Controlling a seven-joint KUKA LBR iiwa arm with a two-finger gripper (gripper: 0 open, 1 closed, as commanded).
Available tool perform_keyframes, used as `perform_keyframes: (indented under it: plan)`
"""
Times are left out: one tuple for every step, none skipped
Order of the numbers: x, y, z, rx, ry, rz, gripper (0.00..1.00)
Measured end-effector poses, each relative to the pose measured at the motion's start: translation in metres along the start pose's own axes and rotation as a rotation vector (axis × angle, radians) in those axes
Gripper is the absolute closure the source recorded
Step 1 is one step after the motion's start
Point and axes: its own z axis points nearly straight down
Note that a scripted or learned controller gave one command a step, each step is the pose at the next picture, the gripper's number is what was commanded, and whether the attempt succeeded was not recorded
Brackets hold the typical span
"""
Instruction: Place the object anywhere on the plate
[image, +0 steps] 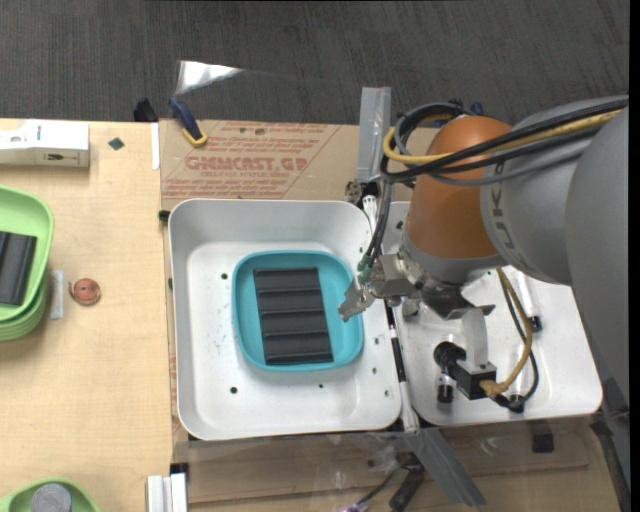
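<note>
Resting on the teal plate (345, 345), the black ridged block (292, 314) looks stiff, light; grip its long sides; end effector (352, 303) at 3 o'clock, state unclear

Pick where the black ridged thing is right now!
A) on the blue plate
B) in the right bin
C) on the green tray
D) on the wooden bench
A: the black ridged thing lies flat on the blue plate, which sits in the left white bin.
</note>
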Motion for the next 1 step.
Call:
perform_keyframes:
  plan:
    - [-0.0646, -0.0393, 0.0113, -0.002, 0.002, 0.035, 0.00]
